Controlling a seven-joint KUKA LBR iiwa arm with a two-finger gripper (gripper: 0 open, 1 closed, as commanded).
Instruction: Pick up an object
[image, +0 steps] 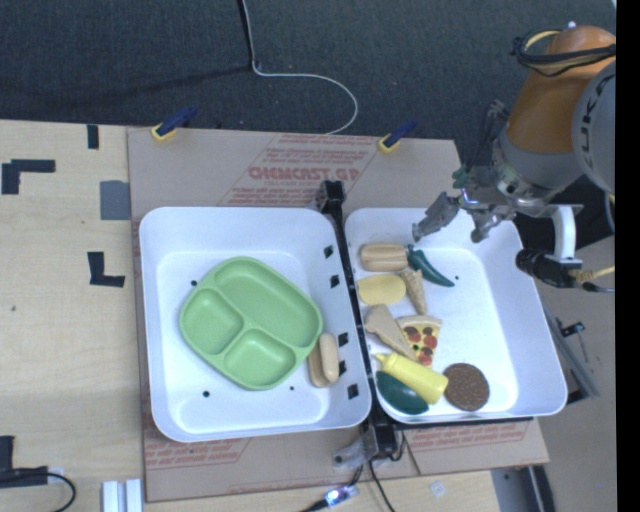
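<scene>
My gripper (458, 222) hangs over the back edge of the right bin (520, 330), its two fingers spread apart and nothing between them. Just below and left of it lie a green chili pepper (431, 268) and a tan bread roll (382, 257). Further down the right bin hold a yellow bun (381, 290), a pizza slice (422, 338), a yellow bottle-shaped toy (412, 373), a dark green piece (401, 397) and a brown round patty (465, 386). In the left bin a green divided plate (250, 322) rests flat, with a tan potato-like piece (325, 360) beside it.
The left bin (170, 300) and right bin meet at a central divider (345, 300) with black clips. Both sit on cardboard (290, 170) on the wooden bench. A white cable (300, 70) loops over the dark floor behind.
</scene>
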